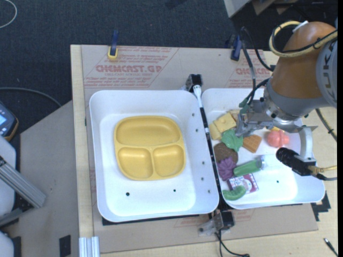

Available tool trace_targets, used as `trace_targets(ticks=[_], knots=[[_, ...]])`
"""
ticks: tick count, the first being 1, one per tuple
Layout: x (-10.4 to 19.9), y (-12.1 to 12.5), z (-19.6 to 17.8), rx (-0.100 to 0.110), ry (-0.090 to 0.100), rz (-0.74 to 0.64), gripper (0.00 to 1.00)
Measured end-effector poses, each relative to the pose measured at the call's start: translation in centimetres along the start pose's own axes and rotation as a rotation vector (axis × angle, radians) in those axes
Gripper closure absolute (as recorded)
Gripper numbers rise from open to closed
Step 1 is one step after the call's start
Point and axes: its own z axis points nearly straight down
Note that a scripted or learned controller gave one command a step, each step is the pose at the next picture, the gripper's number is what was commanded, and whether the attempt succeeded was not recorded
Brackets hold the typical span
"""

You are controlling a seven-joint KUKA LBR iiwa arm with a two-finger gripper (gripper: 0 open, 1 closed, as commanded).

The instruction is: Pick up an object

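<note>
— Any writing you can make out?

— Red print on the brown board (161,63) under the bins: "CHEMCAST GP", large, behind the left bin (102,143), with smaller lines below it too fine to read.

— Anywhere else?

— The same red print seems to repeat behind the right bin (305,194), though the arm (303,63) covers most of it.
</note>
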Motion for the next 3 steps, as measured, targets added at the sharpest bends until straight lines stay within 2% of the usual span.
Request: trace_targets(ticks=[1,2,3], knots=[[0.0,-1.4,-0.9,0.000,-0.001,0.006,1.00],[0.0,-0.7,-0.9,-0.004,-0.003,0.005,1.00],[0.0,-1.2,1.2,0.001,-0.002,0.007,1.00]])
